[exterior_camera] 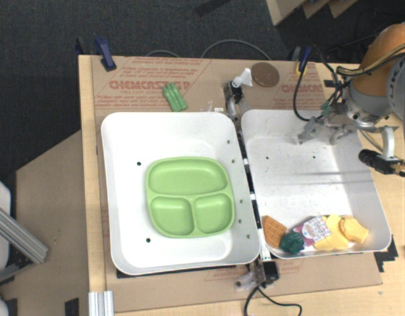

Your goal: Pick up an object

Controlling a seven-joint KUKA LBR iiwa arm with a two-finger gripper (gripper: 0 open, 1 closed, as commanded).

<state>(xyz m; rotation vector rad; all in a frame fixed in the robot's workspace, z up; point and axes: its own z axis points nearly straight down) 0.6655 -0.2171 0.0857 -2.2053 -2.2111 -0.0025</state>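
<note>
Near edge of right bin: a cluster of small things lies along the bottom wall of the right bin [360,176], closest to the camera.
Waffle piece [274,231]: leftmost of the cluster, by the bin's lower left corner.
Dark green item [293,243]: just beside the waffle piece, touching the wrapped packet [314,229].
Yellow pieces [340,232]: at the right end of the cluster, pressed together against the wall.
Gripper [319,131]: over the upper part of the right bin, well apart from the cluster; its metal fingers splay apart with nothing between them.
Arm [380,71]: enters from the right, orange band above the wrist, cables looping near it.
Left bin [123,196]: holds a green divided tray [189,196] with three compartments, lying flat in the middle.
Between bins: a dark hinge-like strip runs down the seam.
Bench [97,84]: cardboard-covered, with red printing; a green object [175,97] and a brown disc [265,75] lie behind the bins.
Room: dark carpet around the bench.
</note>
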